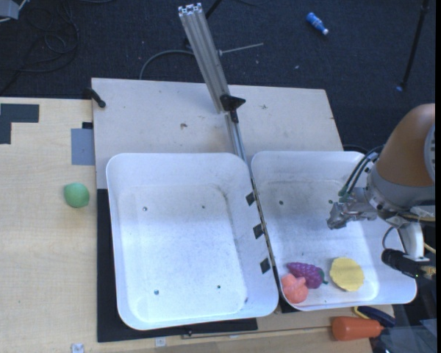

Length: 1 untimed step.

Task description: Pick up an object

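I see my end effector (342,215) hanging over bare floor in the right-hand shallow white bin (309,164), right of frame — whether it's spread or pressed together I cannot tell. Below it, near the bin's lower rim, a flat yellow disc (347,273), purple grape cluster (306,272) and orange lump (295,288) leave room above.

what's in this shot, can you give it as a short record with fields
arm: grey KUKA arm with orange band, reaching in from the right
gripper: gripper over the right bin, above its bare middle
right bin: right bin holds three items along its near edge
items: purple grape bunch, orange-pink piece, yellow round piece
left bin: left bin, white, beside the right one
outside bins: green ball on the wooden bench at left
held: nothing seen between the fingers
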Available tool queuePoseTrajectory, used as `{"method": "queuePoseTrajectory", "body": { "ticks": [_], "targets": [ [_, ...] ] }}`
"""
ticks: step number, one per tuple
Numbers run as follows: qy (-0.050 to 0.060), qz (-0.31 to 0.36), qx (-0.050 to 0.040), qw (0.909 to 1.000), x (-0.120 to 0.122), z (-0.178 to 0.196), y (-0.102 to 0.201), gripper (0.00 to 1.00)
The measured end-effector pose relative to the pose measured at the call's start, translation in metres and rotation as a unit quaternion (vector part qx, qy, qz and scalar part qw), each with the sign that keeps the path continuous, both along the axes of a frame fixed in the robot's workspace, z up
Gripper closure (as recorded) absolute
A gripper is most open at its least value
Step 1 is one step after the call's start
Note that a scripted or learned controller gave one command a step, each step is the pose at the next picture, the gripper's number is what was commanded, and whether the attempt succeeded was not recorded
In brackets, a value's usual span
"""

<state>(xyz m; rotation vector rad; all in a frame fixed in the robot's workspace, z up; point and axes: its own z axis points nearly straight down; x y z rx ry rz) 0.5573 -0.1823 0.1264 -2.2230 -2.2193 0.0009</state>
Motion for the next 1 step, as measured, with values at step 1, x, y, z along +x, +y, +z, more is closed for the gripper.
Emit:
{"method": "queuePoseTrajectory", "body": {
  "ticks": [1],
  "targets": [
    [-0.002,0.000,-0.0005,1.0000,-0.0087,0.0504,-0.0037,1.00]
  ]
}}
